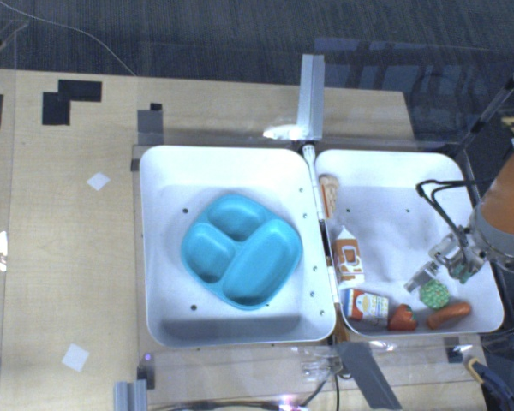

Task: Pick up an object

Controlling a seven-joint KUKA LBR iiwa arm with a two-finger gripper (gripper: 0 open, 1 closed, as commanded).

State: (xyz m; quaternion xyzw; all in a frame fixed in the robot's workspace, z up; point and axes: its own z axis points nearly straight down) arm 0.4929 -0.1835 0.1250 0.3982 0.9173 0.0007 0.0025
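The right bin (385, 217) holds several small items along its left and front sides. A slim orange-and-white packet (328, 197) lies against the left wall, with a small carton (348, 260) below it. A red-and-white pack (365, 306) lies at the front, beside a red strawberry-like piece (402, 318). A green ball (434, 295) and an orange sausage-shaped piece (450, 314) sit in the front right corner. My gripper (439, 268) hangs low over the right side of this bin, just above and behind the green ball. I see nothing held in it.
The left bin (167, 229) carries a blue sectioned plate (240, 251). A black cable loop (441, 197) runs over the right bin's back right part. A grey post (311, 97) stands behind the divide between the bins.
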